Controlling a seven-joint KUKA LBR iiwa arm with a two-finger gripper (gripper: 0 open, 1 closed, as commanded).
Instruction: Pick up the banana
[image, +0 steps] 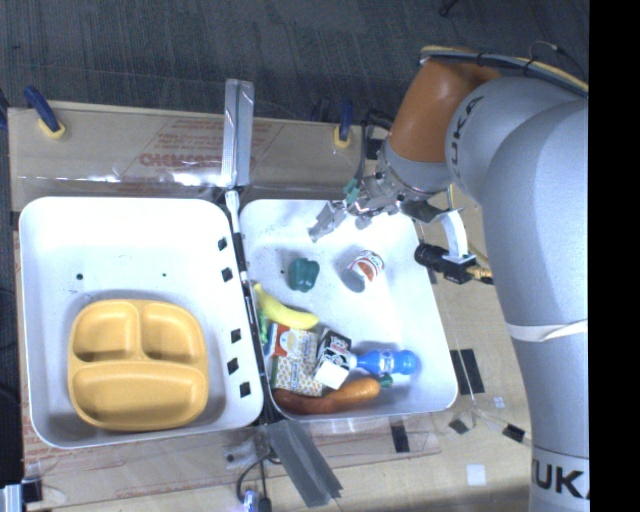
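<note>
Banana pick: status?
Claw above right bin, nothing between fingers. Banana at bin's left wall, untouched. Carton against its lower edge; pepper close above.

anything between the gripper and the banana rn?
Nothing sits on top of the banana. The gripper hovers up-bin; the green pepper lies roughly on the line between them, and the snack packet touches the banana's near side.

Banana (284, 312) partly hidden: lower end tucked under the carton (292, 358) near the right bin's (432, 330) left wall. Sausage (330, 396) overlapped along its top by carton and bottle (385, 364). Print on carton and can (362, 268) too small to read. Gripper (322, 228) finger spacing too blurred to judge. Arm (530, 200) cut off at the bottom edge.
</note>
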